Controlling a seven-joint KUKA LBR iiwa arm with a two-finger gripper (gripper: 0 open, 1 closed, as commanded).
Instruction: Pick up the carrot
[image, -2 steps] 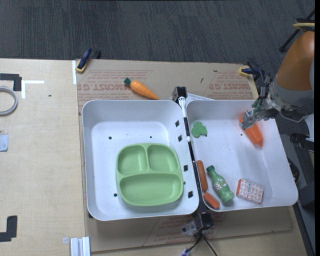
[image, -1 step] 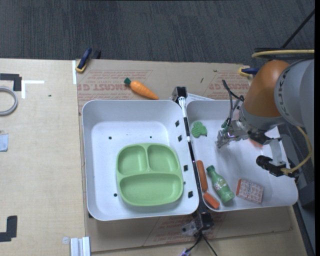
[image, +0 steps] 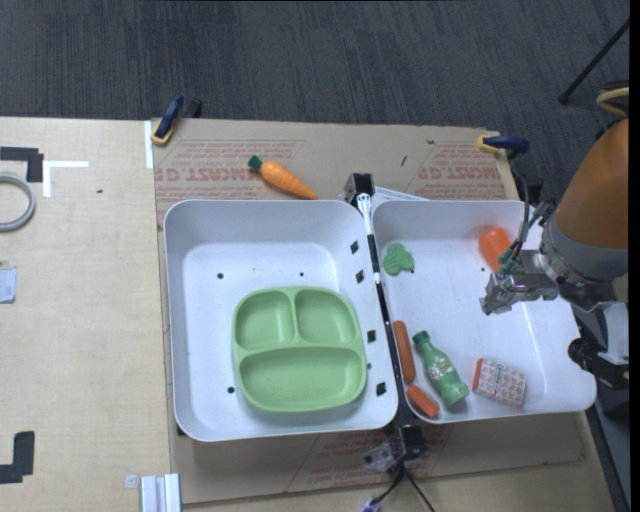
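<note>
Hand (image: 497, 300) low over right bin (image: 545, 395), near its right wall; finger spread cannot be told. Orange object (image: 493, 243) just behind hand. Carrot (image: 283, 178) on cardboard behind left bin (image: 190, 330), outside both.

My gripper (image: 497, 300) hangs over the right bin (image: 560, 385), toward its right side. The carrot (image: 283, 178) lies outside both bins, on the cardboard (image: 215, 160) just beyond the far edge of the left bin (image: 190, 300). A plate (image: 298, 348) sits in the left bin. In the right bin, a leafy piece (image: 398, 260) lies far left, a sausage (image: 403, 350) along the left wall, a bottle (image: 441, 371) just right of it, and a packet (image: 499, 382) near right.
</note>
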